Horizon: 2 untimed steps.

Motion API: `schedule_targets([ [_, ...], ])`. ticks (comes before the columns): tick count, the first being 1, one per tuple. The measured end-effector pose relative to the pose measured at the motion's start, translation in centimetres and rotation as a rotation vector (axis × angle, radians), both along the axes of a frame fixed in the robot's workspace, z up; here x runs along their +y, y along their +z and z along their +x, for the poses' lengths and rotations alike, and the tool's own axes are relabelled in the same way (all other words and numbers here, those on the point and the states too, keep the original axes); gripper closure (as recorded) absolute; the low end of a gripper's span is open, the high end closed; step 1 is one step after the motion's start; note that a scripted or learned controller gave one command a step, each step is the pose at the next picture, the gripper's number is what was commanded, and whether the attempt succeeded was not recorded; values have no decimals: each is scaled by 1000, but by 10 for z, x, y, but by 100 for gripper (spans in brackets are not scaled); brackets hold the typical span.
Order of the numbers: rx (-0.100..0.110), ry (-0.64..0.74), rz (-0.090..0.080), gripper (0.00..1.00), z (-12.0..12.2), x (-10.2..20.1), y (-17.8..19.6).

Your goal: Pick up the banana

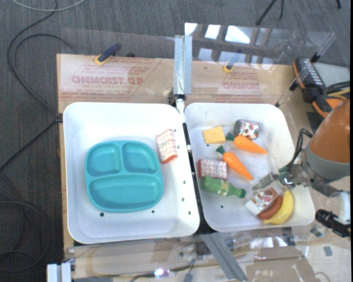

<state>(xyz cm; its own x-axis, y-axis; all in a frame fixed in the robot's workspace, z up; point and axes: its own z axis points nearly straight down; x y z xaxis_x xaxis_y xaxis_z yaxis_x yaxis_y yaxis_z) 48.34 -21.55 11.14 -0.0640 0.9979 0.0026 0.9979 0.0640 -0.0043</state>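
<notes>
Camera view: you've got the banana (pixel 284 210) in the right bin's (pixel 232 223) near right corner, lying against a red sausage (pixel 270 207) and beside a small carton (pixel 260 198). The gripper (pixel 287 175) sits low at that bin's right edge, just above the banana; it's small and blurred, so you can't tell how it stands or whether it has hold of anything.
</notes>
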Motion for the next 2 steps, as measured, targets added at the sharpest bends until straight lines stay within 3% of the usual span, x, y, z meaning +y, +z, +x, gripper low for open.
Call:
schedule_targets([
  [1, -3, 90, -6, 0, 12, 18, -19],
  [2, -4, 134, 5, 0, 3, -3, -14],
])
